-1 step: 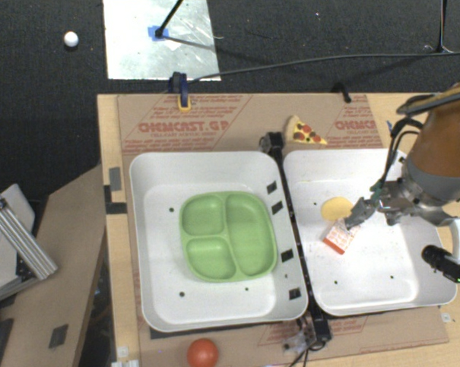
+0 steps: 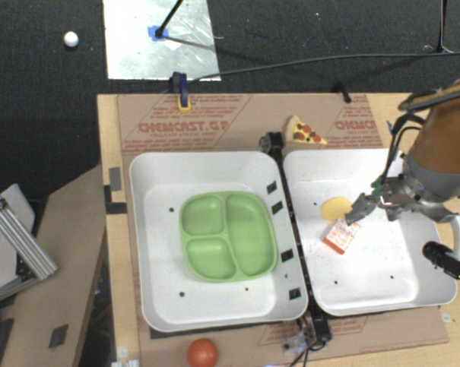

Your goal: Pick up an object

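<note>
Your gripper (image 2: 358,213) sits low in the right bin (image 2: 372,294), touching the small red-and-white packet (image 2: 339,236) beside the yellow disc (image 2: 336,208). Whether it has closed, you cannot tell. The flat packet may slide away rather than lift.

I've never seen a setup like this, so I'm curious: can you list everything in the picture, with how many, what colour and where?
Bins: two, white, side by side on the bench.
Divided plate: one, green, in the left bin.
Small packet: one, red and white, in the right bin, at the hand's tip.
Flat round piece: one, yellow, in the right bin, beside the packet.
Pizza slice toy: one, yellow with red spots, behind the bins.
Ball: one, red-orange, in front of the left bin.
Small ball: one, white, far left on the dark floor.
Arm: one, grey and orange, from the right.
Hand: one, dark, over the right bin.
</note>
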You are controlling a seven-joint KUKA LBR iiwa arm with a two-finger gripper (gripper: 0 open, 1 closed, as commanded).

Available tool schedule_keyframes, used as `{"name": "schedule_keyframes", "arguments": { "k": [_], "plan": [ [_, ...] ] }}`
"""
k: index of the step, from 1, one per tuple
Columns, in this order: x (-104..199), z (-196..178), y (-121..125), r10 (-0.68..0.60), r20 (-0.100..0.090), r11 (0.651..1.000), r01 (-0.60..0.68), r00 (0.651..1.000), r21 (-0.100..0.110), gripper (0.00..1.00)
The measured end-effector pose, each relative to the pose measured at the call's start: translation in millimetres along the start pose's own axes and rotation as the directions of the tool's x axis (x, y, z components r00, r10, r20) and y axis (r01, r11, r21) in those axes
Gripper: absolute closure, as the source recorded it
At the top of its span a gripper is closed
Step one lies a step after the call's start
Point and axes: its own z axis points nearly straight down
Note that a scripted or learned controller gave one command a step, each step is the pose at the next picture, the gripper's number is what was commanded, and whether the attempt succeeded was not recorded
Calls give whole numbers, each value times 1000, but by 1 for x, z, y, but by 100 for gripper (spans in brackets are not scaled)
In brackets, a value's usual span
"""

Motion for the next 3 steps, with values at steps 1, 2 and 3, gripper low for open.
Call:
{"name": "schedule_keyframes", "arguments": {
  "k": [1,2,3],
  "plan": [
    [3,62,-3,3,-1,1000,-3,1000,5,0],
    [3,114,-3,3,-1,1000,-3,1000,4,0],
    [3,101,-2,3,0,1000,-3,1000,1,100]
  ]
}}
